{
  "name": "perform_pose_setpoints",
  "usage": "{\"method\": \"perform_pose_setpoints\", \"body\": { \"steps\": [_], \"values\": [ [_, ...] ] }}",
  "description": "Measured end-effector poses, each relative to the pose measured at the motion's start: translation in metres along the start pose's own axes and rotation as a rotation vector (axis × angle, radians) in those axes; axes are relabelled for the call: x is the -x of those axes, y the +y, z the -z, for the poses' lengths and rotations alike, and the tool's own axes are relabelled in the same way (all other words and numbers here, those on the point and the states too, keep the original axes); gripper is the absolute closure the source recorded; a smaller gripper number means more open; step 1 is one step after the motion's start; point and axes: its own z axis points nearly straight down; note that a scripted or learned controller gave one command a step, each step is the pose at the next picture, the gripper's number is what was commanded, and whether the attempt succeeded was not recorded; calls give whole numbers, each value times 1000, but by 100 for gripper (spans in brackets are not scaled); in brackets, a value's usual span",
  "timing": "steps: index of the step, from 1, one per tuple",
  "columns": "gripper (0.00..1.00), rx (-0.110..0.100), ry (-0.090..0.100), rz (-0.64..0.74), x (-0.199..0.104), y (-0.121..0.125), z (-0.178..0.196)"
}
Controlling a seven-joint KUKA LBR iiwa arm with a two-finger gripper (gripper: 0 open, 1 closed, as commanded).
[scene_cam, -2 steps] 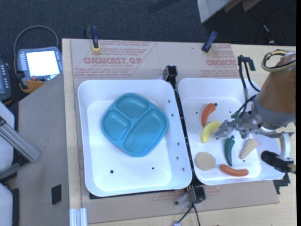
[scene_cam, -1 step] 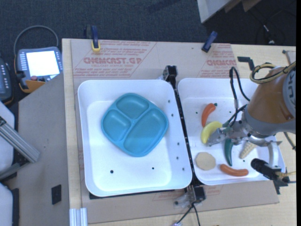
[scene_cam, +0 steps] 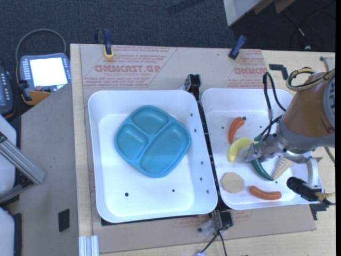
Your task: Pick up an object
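The right bin (scene_cam: 224,103) holds several toy foods. An orange-red pepper (scene_cam: 235,128) lies toward the back, a yellow banana (scene_cam: 237,149) below it, a round tan cookie (scene_cam: 233,182) near the front left, and a red sausage (scene_cam: 265,193) at the front. A dark green piece (scene_cam: 261,169) and a pale cone (scene_cam: 280,167) lie beside the arm. My gripper (scene_cam: 254,153) reaches down from the right, right next to the banana's right end and above the green piece.
The left bin (scene_cam: 101,143) carries a blue divided plate (scene_cam: 153,140) in its middle. A divider rail (scene_cam: 205,143) runs between the bins. Clamps (scene_cam: 108,50) sit on the bench's far edge, and a tablet (scene_cam: 47,71) rests at the left.
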Motion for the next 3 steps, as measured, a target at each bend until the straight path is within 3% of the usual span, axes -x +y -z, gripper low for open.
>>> {"method": "perform_pose_setpoints", "body": {
  "steps": [2,3],
  "values": [
    [100,8,-3,3,11,0,107],
    [100,5,1,8,-45,10,120]
  ]
}}
